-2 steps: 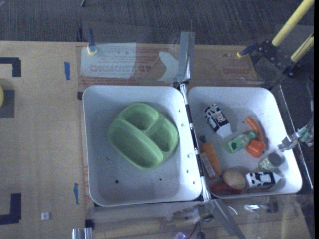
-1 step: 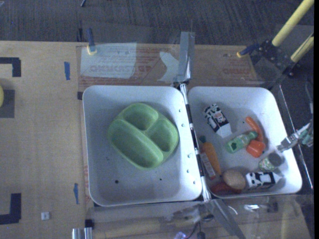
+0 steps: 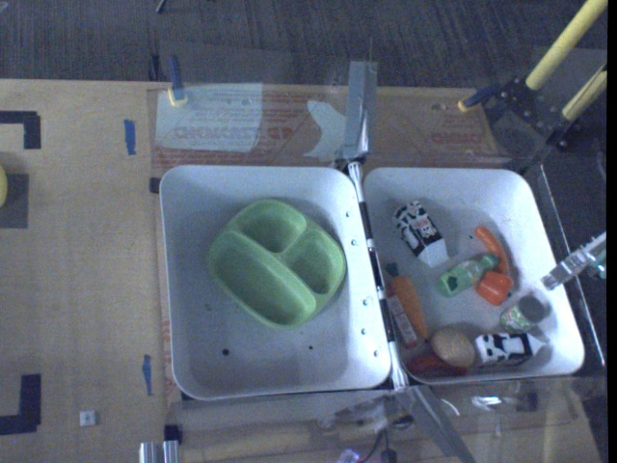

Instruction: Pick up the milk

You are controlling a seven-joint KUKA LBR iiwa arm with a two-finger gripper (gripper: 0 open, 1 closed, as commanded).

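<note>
Milk [image 3: 420, 230] lies flat in the right bin [image 3: 540, 205], clear of clutter; gripper [image 3: 576, 266] at the rim, grip state unreadable from here.

left bin [image 3: 193, 355]: holds the divided plate [image 3: 278, 260], sitting near its middle
right bin [image 3: 453, 186]: just right of the left bin, walls touching
milk carton [image 3: 420, 230]: in right bin, rear left part
second carton [image 3: 505, 347]: in right bin, front right corner
bottle [image 3: 465, 276]: right of and in front of the milk carton
carrot [image 3: 409, 303]: along right bin's left wall
potato [image 3: 453, 346]: just left of second carton
</note>
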